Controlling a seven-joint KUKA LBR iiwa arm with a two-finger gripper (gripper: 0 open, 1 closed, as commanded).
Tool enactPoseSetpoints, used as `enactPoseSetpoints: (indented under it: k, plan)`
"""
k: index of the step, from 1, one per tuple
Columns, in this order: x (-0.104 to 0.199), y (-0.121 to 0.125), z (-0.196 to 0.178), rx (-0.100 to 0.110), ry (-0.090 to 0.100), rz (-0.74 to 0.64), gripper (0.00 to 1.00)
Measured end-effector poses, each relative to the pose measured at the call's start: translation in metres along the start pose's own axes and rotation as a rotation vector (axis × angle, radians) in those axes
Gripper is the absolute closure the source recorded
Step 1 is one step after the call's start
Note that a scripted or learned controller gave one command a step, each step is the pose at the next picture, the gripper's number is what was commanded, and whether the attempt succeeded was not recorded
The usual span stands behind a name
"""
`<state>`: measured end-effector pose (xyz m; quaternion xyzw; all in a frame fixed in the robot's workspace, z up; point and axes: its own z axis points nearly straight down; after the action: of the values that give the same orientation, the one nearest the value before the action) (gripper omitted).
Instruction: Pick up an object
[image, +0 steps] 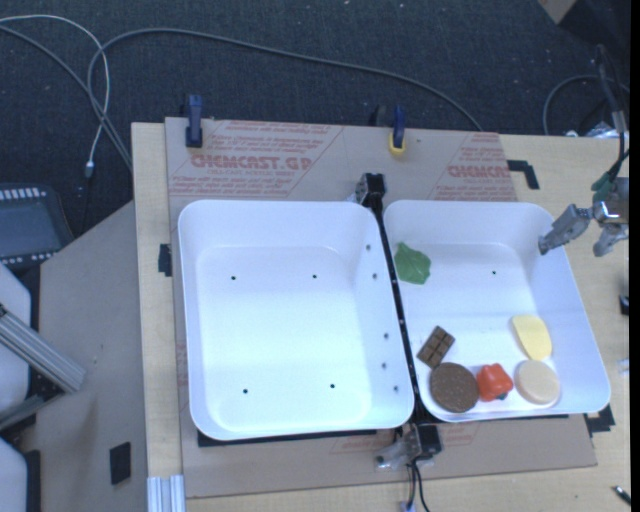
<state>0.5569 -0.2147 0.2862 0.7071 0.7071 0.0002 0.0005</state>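
The tool (585, 228) sits at the right edge of the frame, over the upper right rim of the right bin (470, 222). Its 2 fingers stand apart, 1 pointing left over the rim and 1 further right, with nothing between them: it is open and grips nothing.

All the objects lie in the right bin. A green lump (412, 264) rests at the bin's upper left, close to the wall it shares with the left bin (280, 225). The rest cluster in the lower half of the frame: a small brown block (436, 346) tilted near the shared wall, a round brown disc (454, 387) just below it, a red piece (494, 381) touching the disc's right side, a pale round piece (538, 382) beside the red 1, and a yellow oval (532, 336) just above the pale piece. All of these are well apart from the tool.

Both bins sit side by side on a brown board (300, 155) on the desk (155, 330), with 2 clamps (193, 118) on the board's upper edge.
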Motion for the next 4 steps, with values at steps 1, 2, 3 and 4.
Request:
enactPoseSetpoints:
  k: [1,2,3,4]
  plan:
    - [0.109,0.012,0.004,0.0,0.003,-0.009,0.0]
    - [0.058,0.0,0.152,0.013,0.001,0.004,0.0]
    - [0.059,0.004,0.134,-0.001,0.0,0.0,1.0]
    - [0.116,-0.021,0.064,-0.006,0.0,-0.005,1.0]
